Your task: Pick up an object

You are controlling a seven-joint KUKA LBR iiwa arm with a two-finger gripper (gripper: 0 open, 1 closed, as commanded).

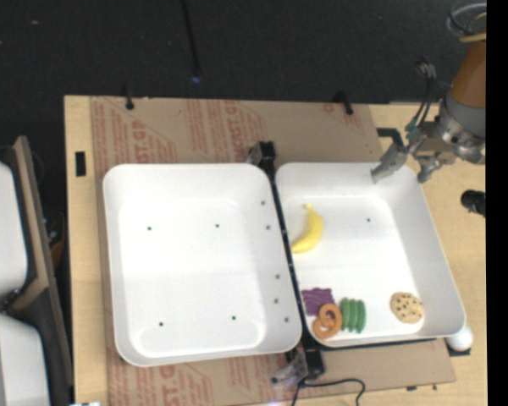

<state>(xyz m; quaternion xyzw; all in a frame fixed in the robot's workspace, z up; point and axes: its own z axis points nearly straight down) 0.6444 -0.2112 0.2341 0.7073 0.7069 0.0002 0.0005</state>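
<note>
My gripper (409, 166) hangs over the far right corner of the right bin (406, 218), its two grey fingers spread open with nothing between them. A yellow banana (308, 229) lies near the right bin's left wall, well to the left of the gripper and nearer the front. Along the bin's front wall sit a purple piece (318, 298), an orange ring (328, 320), a green ridged piece (353, 314) and a tan cookie (406, 308).
The left bin (186, 260) lies beside the right one, with a black clamp (263, 153) at the far end of the seam between them. Both rest on a cardboard sheet (169, 134) on the bench. A white shelf unit (4, 252) stands at the left edge.
</note>
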